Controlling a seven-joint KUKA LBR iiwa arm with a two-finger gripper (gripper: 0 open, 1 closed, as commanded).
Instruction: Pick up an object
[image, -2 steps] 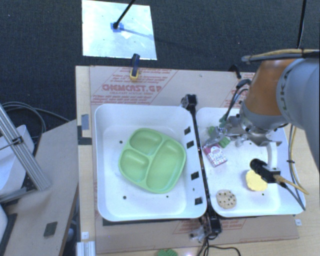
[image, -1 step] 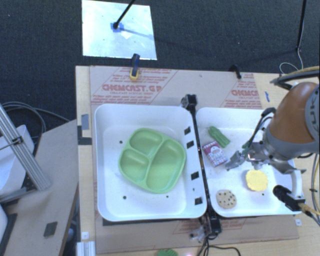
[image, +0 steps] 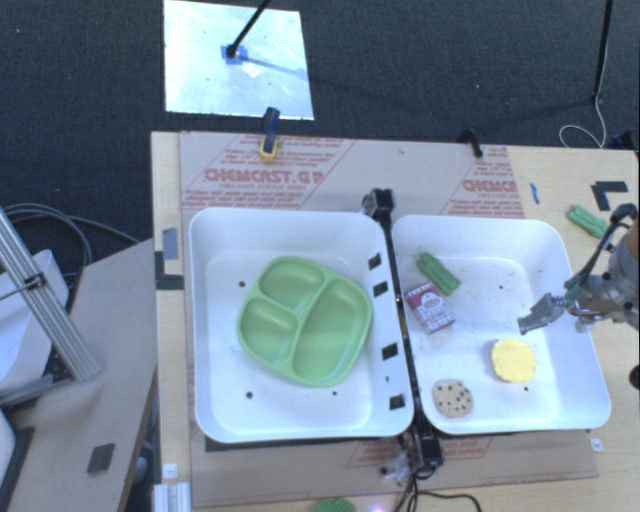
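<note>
In the left bin (image: 215, 400), a green divided plate (image: 304, 320) lies flat near the middle, tilted a little toward the bin's right wall. It sits apart from everything else, so it looks like a resting place rather than a likely target.

The right bin (image: 575, 395) carries the small things, spread out with bare floor between them, which leaves room for a claw to come down around any one. A green block (image: 437, 272) lies slantwise near the bin's back left corner. Just in front of it, close to the left wall, is a small red and white packet (image: 430, 307). A brown cookie (image: 453, 398) lies near the front edge, left of centre. A yellow round piece (image: 514, 360) lies to the right of the cookie, nearer the middle of the bin.

The gripper (image: 545, 313) hangs over the right part of this bin, just behind and to the right of the yellow piece, reaching in from past the right wall. Nothing is seen between its tips; whether it is released or clenched I cannot tell. The yellow piece, being nearest, seems the likely pick, and it lies on the bin floor, not yet lifted.
</note>
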